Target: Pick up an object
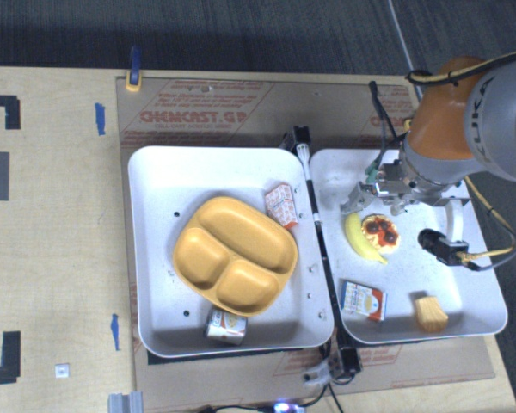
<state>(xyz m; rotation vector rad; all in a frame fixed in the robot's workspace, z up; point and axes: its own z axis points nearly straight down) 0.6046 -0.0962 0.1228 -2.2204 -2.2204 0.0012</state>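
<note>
The grey arm [490, 127] with its orange band reaches in from the right over the far part of the right bin [490, 317]. In the left bin [146, 231] the largest item is a yellow three-compartment tray [232, 255], with a small red-and-white carton [280, 205] at its far right edge and another small packet [226, 326] at its near edge. In the right bin lie a banana [359, 237], a small round red and orange item [381, 230] touching its right side, a small juice carton [362, 300] toward the near edge, and a tan block [430, 312] at the near right. The gripper [387, 189] hangs just beyond the banana and the red item, on their far side; whether it is released or clenched cannot be told, and nothing is seen held. The banana, the likeliest target, lies directly near-side of the tool, its long axis running from far left to near right, so a short drop toward the near side would probably meet it.
</note>
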